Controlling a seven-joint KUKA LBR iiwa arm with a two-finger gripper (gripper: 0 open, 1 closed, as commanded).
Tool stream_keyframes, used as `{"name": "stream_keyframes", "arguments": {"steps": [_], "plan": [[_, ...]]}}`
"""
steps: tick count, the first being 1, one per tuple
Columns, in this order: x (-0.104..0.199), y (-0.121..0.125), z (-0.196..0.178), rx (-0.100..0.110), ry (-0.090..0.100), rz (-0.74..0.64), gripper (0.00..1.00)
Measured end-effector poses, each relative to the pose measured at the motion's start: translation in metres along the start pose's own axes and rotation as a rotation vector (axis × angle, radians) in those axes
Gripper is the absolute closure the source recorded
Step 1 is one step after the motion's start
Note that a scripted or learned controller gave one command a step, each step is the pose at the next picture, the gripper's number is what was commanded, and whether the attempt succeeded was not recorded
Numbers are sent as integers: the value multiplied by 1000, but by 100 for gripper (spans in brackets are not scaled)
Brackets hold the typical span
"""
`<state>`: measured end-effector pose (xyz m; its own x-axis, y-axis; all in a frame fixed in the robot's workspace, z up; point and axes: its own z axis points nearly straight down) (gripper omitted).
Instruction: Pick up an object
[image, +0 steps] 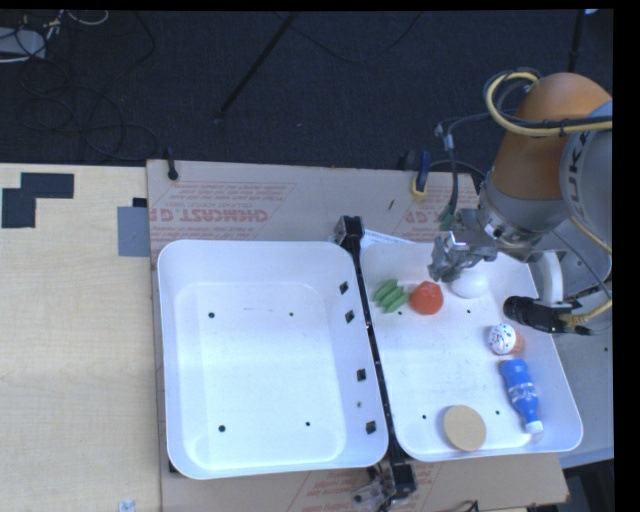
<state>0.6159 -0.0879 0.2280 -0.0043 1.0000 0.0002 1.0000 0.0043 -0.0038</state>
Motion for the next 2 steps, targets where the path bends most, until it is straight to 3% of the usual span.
{"name": "stream_keyframes", "arguments": {"steps": [1,2], "plan": [[46,-55,-40,-1,3,1,100],[104,-75,-100,-7,2,-2,100]]}}
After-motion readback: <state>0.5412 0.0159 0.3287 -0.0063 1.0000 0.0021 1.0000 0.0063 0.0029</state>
